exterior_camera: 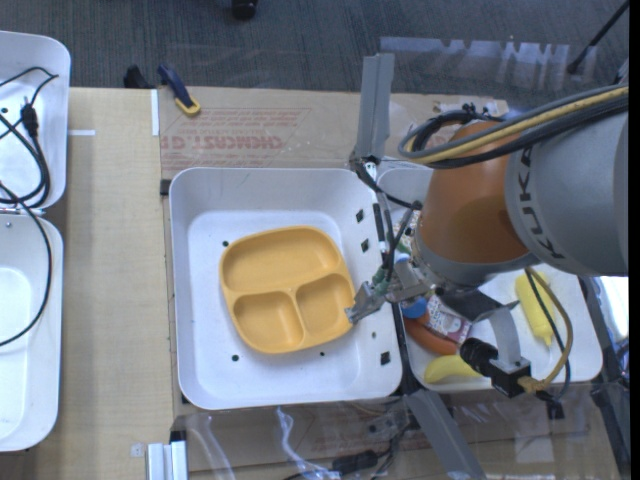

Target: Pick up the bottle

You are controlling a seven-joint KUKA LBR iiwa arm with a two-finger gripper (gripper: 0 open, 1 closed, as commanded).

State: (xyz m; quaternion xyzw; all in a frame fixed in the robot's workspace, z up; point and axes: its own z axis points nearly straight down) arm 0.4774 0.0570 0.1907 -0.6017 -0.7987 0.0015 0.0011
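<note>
A small bottle with a red and white label lies in the right bin, mostly covered by the arm's orange wrist. The gripper hangs below the wrist over the wall between the two bins, just left of the bottle and right beside the edge of the yellow plate. Nothing is visibly held in it. The wrist and cables hide most of the gripper body.
The yellow three-part plate lies in the left bin. A yellow banana-like piece, another yellow item and an orange-red item lie in the right bin. Black and yellow cables loop off the wrist.
</note>
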